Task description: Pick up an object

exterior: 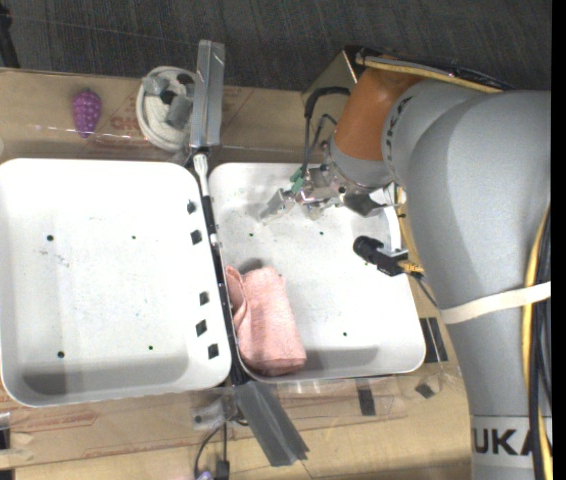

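Claw (285, 200) hung low in the right bin (363, 353), nothing seen in it and too blurry to tell more, so it likely needed to reach the pink cloth (266, 320) by the left wall.

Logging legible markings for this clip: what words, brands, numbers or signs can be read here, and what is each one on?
"UKA": white letters on the arm's base at the lower right, cut off by the frame edge, so the brand name is incomplete.
Faint reddish print on the bench board beside the purple grape-like bunch: too blurred to read.
No readable text on the white bins or the pink cloth.
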Controlling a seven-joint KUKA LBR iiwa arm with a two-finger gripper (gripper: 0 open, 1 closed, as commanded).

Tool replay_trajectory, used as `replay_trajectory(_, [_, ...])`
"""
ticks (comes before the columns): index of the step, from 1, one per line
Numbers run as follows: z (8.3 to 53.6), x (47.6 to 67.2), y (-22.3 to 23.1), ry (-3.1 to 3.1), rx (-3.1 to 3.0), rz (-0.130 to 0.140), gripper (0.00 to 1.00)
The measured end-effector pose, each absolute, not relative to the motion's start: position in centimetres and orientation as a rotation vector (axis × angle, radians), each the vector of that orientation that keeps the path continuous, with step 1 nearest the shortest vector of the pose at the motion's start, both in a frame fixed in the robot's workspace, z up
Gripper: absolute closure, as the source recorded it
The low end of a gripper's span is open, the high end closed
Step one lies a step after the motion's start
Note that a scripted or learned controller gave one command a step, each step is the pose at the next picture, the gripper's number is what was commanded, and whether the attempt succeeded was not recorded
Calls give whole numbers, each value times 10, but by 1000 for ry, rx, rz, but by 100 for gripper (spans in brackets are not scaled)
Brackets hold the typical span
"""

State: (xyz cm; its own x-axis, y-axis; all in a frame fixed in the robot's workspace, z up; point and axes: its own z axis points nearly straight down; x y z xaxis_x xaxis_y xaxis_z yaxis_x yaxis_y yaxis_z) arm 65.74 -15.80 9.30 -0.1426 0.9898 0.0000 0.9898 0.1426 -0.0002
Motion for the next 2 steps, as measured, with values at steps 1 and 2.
replay_trajectory(1, [92,640,-104,-2370,-2057,3,0])
replay_trajectory(2, [193,656,-61,-2425,-1997,0,0])
